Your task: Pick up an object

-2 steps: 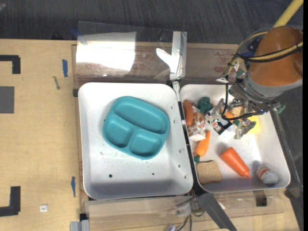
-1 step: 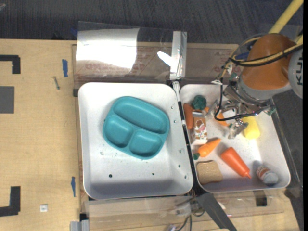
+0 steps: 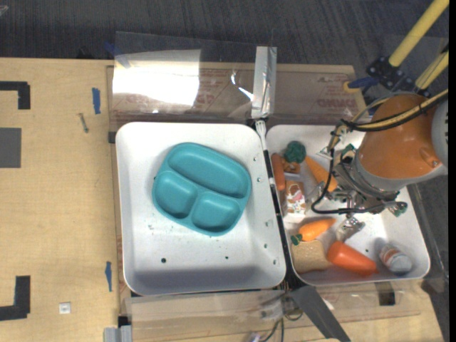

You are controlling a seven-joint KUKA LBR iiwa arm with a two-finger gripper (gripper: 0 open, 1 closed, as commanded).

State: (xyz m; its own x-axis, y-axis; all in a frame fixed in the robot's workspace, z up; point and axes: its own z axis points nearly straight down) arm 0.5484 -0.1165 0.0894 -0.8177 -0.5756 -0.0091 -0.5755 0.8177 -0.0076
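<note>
Camera view from above: two shallow white plastic bins are seen side by side on a brown cardboard-covered bench point(image 3: 50, 212). The left bin point(image 3: 142, 255) holds a teal plastic divided plate point(image 3: 202, 187) with three compartments, set near its middle and turned at a slant. The right bin point(image 3: 413, 241) holds a scatter of small toy foods.

The grey arm with its orange band point(image 3: 399, 137) is reached in from the right and is hung over the upper right part of the right bin, its wrist pointed downward. The gripper point(image 3: 350, 223) is seen below the wrist among dark cables, low over the bin floor. Whether it is spread or closed cannot be told, since the wrist and cables hide it, and nothing can be seen held in it.

Just left of the gripper lies a small orange rounded piece point(image 3: 314, 229), and below it a larger orange carrot-shaped piece point(image 3: 350, 258) is laid at a slant toward the bin's lower edge. A tan flat piece point(image 3: 308, 256) is touched by the carrot-shaped piece's left end. A grey and silver cylindrical item point(image 3: 396, 258) rests in the lower right corner. Near the upper left of this bin a dark green rounded piece point(image 3: 294, 150) sits, with a slim orange stick-like piece point(image 3: 277, 174) and a small white printed packet point(image 3: 295, 199) below it, beside the wall shared with the left bin.
</note>
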